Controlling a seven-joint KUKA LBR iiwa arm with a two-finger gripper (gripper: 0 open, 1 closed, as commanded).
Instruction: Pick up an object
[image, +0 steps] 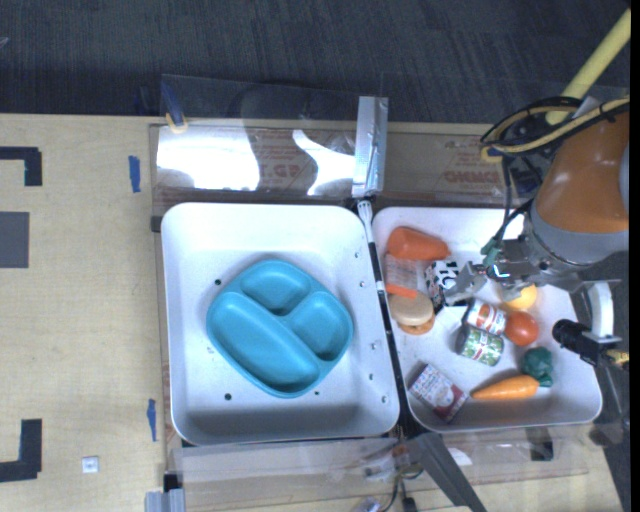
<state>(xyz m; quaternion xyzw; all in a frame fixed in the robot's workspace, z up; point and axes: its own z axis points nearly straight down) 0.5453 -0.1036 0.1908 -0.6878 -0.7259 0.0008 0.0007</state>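
1. Left bin (190, 300): holds a blue divided tray (280, 325).
2. Right bin (580, 400): holds a can (482, 332), carrot (505, 389), tomato (521, 327).
3. Gripper (470, 282): above the right bin, beside the can; jaws' state cannot be told.

The right bin (590, 400) is crowded: around the can (483, 333) sit a tomato (521, 327), a carrot (508, 388), a packet (437, 391) and a burger (414, 312), with little bare floor between. The arm (585, 190) hangs over the ground right of the can. Left of it, the left bin (190, 300) holds a blue tray (280, 325) with open floor all round.
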